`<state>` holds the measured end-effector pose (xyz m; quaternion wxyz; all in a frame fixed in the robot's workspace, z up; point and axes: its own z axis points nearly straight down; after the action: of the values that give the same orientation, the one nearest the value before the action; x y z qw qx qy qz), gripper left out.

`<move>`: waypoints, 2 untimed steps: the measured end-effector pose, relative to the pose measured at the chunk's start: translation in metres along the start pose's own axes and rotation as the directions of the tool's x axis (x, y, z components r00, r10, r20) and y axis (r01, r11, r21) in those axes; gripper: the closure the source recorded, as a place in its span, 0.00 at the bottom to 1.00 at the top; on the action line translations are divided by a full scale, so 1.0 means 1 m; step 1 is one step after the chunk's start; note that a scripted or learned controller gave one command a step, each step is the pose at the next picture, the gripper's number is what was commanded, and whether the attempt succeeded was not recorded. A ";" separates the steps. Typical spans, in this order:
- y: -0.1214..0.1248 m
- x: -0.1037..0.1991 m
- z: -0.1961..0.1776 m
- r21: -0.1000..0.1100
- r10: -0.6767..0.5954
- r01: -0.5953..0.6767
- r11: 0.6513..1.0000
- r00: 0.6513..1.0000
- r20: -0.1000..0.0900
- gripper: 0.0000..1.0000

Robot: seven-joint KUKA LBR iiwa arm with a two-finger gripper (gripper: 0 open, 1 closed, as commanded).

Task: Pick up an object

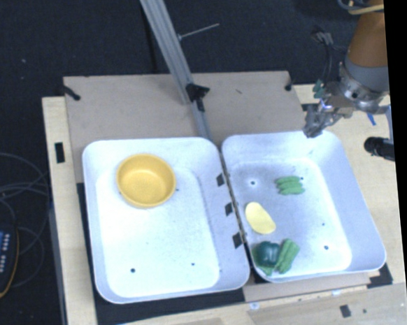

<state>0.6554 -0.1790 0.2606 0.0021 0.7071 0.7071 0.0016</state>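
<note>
Nearest you, in the right bin (357, 202), a dark green ball (266, 253) touches a green pod (288, 255) at the near-left corner. Just beyond lies a yellow piece (260, 218), its long axis running near-to-far, then a small green pod (289, 185) lying left-to-right. The yellow bowl (146, 179) sits in the left bin (162, 260). Your claw (315, 126) hangs over the right bin's far edge; I cannot tell its opening. Every target lies nearer and left of it.

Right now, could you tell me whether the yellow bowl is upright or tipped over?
Upright: the yellow bowl sits in the left bin with its round opening facing up.
</note>
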 end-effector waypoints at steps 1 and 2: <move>-0.001 0.050 -0.007 0.003 -0.003 0.003 1.000 1.000 -0.002 1.00; 0.001 0.097 0.007 0.005 -0.003 0.003 1.000 1.000 -0.001 1.00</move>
<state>0.6560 -0.0817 0.2534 0.0000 0.7062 0.7080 0.0001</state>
